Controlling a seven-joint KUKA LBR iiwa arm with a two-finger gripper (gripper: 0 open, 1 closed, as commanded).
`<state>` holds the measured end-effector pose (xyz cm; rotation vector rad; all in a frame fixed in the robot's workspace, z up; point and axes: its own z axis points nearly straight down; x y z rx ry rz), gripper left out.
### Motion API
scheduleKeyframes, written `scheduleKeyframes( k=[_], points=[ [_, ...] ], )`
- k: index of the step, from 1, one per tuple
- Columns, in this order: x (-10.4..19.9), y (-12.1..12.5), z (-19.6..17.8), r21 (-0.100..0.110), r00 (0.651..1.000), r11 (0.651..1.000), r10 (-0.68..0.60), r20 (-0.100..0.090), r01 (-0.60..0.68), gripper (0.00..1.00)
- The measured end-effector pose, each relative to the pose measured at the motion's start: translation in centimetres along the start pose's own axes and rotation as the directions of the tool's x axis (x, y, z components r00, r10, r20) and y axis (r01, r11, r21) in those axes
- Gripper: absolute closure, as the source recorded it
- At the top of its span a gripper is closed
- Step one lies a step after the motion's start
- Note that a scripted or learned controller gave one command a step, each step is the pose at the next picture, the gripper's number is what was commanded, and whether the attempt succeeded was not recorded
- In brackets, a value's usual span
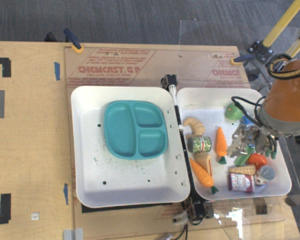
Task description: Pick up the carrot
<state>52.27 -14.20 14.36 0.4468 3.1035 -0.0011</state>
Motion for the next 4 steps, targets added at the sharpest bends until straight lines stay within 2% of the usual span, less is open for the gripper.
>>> scheduleKeyframes(
  k=[1,2,3,4],
  points=[
    [2.3,3.5,4.8,-0.001,0.999,0.999,-0.044,0.005,0.044,1.0],
    [2.4,3.5,5.0,-0.001,0.999,0.999,-0.045,0.0,0.045,0.0],
    [2.1,3.7,3.9,-0.002,0.999,0.999,-0.046,0.009,0.046,1.0],
    [2.2,3.7,3.9,-0.002,0.999,0.999,-0.046,0.008,0.046,0.0]
  ],
)
